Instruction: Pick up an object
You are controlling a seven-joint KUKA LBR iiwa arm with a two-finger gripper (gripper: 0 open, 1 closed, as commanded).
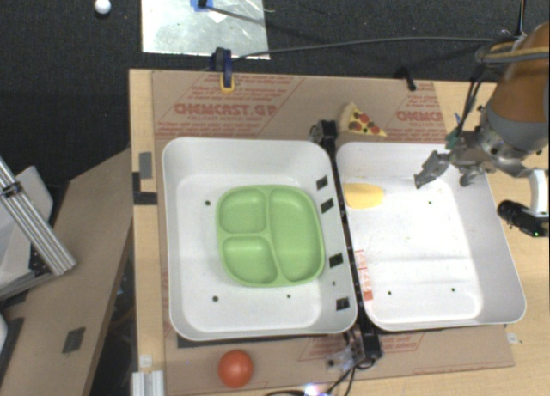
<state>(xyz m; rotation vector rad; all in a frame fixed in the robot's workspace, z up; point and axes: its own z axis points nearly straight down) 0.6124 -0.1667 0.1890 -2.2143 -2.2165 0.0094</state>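
green divided tray (271, 235) in left bin (185, 214) | pizza-slice toy (363, 121) on bench (behind bins) | orange ball (235, 368) in front

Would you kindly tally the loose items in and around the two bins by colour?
Green: 1, divided plate
Yellow: 2, flat piece in the right bin, pizza slice toy
Orange-red: 1, ball
White: 1, small ball
Total: 5

Single fixed camera above bench (284, 94), looking down at slant, mid-distance. Both white bins in frame: left bin (185, 214), right bin (490, 265). Far bench edge at top, near edge at bottom. Arm (520, 94) enters from right.
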